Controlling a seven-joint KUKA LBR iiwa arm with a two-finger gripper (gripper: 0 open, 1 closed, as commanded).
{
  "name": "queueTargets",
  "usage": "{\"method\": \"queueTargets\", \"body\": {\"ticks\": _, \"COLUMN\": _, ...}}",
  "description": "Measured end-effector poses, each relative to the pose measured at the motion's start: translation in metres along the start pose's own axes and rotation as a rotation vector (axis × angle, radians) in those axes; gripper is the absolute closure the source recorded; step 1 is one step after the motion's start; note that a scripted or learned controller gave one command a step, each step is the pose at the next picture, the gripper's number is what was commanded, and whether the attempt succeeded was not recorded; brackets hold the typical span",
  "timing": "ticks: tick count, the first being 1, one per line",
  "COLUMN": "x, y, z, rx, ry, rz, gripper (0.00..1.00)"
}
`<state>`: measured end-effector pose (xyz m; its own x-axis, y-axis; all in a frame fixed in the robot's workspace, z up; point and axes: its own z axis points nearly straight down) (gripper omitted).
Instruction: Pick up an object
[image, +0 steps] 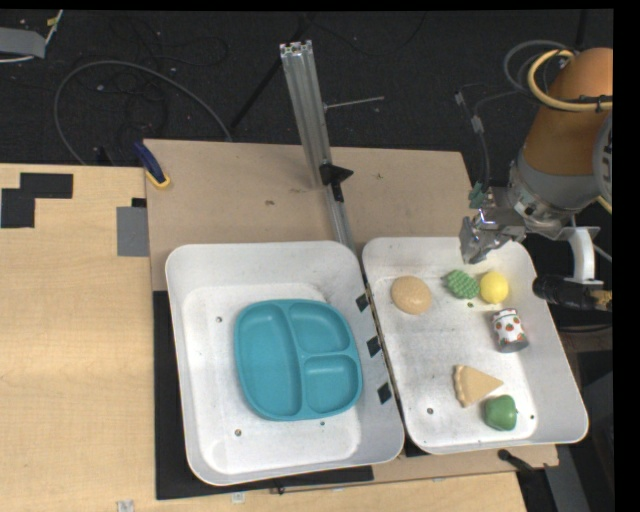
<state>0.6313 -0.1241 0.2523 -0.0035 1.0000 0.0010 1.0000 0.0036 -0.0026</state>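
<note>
The right bin (430, 350) holds a tan bun (410, 295), a green ridged piece (461, 284), a yellow ball (494, 288), a small red-and-white can (508, 329), a tan wedge (474, 384) and a green pepper (500, 412). My gripper (477, 244) hangs over the bin's far edge, just above and behind the green ridged piece and the yellow ball. I see nothing between its fingers.
A teal divided tray (297, 358) lies in the left bin (200, 290). A metal post (310, 130) rises behind the gap between the bins. Black clips (372, 345) sit along the divide. The arm's orange band (580, 80) is at the upper right.
</note>
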Motion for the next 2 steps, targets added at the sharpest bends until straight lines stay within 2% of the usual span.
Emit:
{"method": "queueTargets", "body": {"ticks": 1, "x": 0.054, "y": 0.010, "z": 0.012, "rx": 0.001, "ry": 0.001, "rz": -0.002, "gripper": 1.00}}
{"method": "queueTargets", "body": {"ticks": 2, "x": 0.107, "y": 0.010, "z": 0.027, "rx": 0.002, "ry": 0.001, "rz": -0.001, "gripper": 1.00}}
